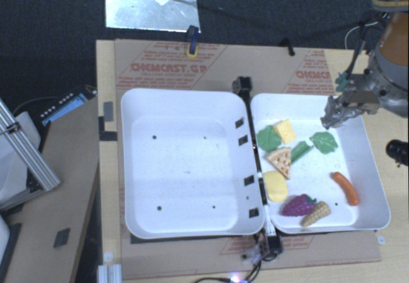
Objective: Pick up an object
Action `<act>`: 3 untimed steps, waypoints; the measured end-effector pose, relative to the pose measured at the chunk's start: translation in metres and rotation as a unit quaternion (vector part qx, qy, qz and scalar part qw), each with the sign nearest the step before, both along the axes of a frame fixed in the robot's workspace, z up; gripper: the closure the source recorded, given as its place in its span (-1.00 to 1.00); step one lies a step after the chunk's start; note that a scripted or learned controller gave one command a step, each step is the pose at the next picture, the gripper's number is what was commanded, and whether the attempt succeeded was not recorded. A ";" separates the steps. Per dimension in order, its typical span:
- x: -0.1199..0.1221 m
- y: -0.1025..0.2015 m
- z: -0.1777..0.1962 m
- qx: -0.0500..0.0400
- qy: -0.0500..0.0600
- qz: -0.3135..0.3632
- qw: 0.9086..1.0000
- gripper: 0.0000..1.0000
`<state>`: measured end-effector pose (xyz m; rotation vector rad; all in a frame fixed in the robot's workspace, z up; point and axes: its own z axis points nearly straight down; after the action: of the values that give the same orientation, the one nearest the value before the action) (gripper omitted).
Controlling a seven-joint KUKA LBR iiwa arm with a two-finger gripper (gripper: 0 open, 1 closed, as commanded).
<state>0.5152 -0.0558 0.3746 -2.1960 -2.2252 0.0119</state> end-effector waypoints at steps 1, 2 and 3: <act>0.075 0.002 0.024 -0.004 -0.012 -0.004 1.000 1.00; 0.141 -0.149 0.016 -0.007 -0.011 -0.011 1.000 1.00; 0.154 -0.083 0.152 -0.004 -0.018 -0.001 1.000 1.00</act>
<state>0.6693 -0.1389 0.5261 -2.2205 -2.2444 -0.0187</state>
